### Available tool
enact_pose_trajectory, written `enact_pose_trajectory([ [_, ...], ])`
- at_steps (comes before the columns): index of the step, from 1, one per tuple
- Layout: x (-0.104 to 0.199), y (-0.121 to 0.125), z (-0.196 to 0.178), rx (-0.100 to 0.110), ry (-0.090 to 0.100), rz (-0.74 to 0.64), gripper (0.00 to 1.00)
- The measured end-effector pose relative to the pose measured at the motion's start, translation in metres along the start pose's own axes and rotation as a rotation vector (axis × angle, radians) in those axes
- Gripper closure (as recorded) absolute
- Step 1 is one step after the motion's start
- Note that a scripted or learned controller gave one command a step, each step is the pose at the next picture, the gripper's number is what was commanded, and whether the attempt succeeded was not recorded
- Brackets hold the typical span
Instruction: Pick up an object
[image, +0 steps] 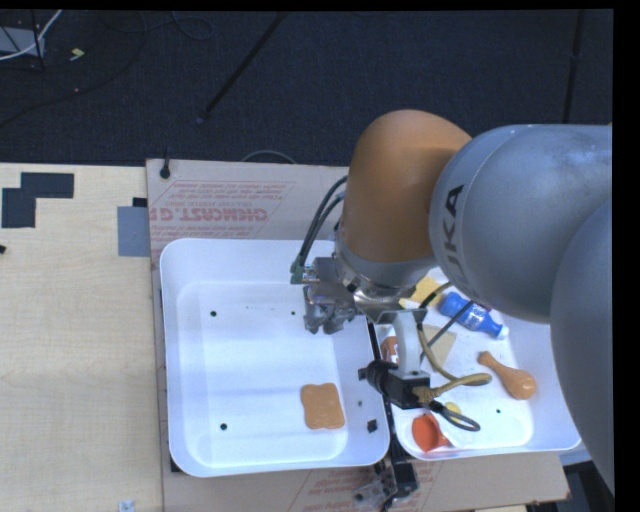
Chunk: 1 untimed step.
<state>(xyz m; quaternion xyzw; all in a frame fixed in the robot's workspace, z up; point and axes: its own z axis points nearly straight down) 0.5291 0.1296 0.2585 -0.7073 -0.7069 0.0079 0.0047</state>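
Bulking grey arm with orange band (400, 190) overhangs both bins; its gripper (328, 310), grip state indiscernible, hangs above the left white bin (190, 350), flat tan bread-like slice (323, 406) lying just toward the near rim.

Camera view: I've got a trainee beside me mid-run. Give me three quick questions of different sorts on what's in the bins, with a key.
1. True or false: the tan toast-shaped piece lies in the right bin.
2. Multiple choice: the blue bottle lies in A) the left bin, B) the right bin, C) on the cardboard behind the bins.
3. Fill in: the red-orange object sits near the right bin's ____ edge, closest to the camera.

Key: 1 false, it lies in the left bin; 2 B; 3 front.
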Motion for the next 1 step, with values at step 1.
enact_pose_trajectory([
  [1, 0.0578, 0.0131, -0.1164, -0.024, 0.007, -0.005, 1.0],
])
